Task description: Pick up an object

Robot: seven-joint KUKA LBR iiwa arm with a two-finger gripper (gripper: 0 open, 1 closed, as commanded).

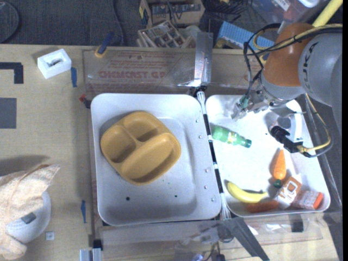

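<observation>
The gripper (240, 109) hangs over the far part of the right bin (321, 170), above bare floor; whether its fingers are apart or together cannot be told. A green bottle (230, 137) lies just beside it. A banana (246, 192) and a carrot (279, 165) lie nearer. The left bin (187, 200) holds a yellow tray (140, 145).

Plate (140, 146) in left bin (187, 105)
</observation>
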